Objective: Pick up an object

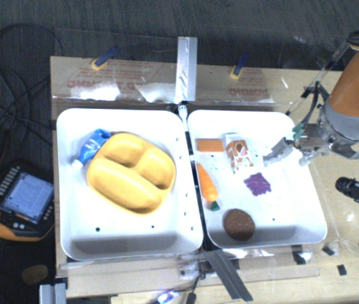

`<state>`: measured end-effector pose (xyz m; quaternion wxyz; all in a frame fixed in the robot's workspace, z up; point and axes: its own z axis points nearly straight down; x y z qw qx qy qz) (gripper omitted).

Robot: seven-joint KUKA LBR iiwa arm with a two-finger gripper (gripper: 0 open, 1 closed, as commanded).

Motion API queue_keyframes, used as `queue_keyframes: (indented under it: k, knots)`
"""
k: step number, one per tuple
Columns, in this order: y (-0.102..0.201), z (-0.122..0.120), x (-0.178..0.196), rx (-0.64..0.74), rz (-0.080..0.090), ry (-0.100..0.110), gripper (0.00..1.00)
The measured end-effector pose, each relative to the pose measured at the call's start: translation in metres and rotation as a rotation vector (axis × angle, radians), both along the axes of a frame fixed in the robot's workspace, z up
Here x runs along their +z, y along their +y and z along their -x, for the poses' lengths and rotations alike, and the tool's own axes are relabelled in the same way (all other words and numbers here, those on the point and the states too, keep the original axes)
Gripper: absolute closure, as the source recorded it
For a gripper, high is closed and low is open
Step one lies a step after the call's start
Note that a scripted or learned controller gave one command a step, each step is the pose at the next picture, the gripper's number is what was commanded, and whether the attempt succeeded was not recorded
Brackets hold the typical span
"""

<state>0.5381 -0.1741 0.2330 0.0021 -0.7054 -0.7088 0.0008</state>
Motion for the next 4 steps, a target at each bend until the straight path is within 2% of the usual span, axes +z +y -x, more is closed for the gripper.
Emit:
queue_keyframes:
  k: [1, 2, 3, 4]
  knots:
    - [0.001, -0.058, -0.114, 0.166, 0.008, -0.027, 0.0]
    - [0.044, -0.097, -0.144, 0.305, 0.009, -0.015, 0.0]
    - [0.044, -0.098, -0.134, 0.306, 0.006, -0.014, 1.0]
    - [0.114, -0.082, -0.051, 0.241, 0.001, -0.001, 1.0]
